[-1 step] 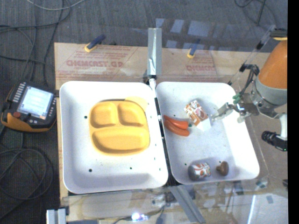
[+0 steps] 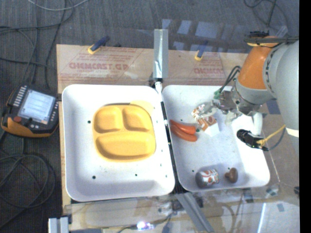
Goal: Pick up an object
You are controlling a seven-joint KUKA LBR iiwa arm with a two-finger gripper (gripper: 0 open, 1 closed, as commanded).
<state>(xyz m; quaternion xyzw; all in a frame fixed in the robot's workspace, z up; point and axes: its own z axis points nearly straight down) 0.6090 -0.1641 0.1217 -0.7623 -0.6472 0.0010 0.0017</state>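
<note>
The right bin (image 2: 224, 152) holds several objects. A crumpled white and orange packet (image 2: 204, 119) lies near its back middle. Beside it, against the bin's left wall, lies a long orange-red piece (image 2: 183, 129). A small grey and red can (image 2: 207, 177) and a brown lump (image 2: 232, 175) sit at the front edge. My gripper (image 2: 217, 106) hangs low over the back of this bin, just right of and behind the packet and close to it. The wrist hides the gripper's tips.
A yellow compartment tray (image 2: 124, 131) lies in the left bin (image 2: 74, 144). A metal post (image 2: 159, 57) stands behind the divide between the bins. A black cable fitting (image 2: 249, 137) hangs from the arm over the right bin's right side. A teach pendant (image 2: 31, 111) lies off the bench at left.
</note>
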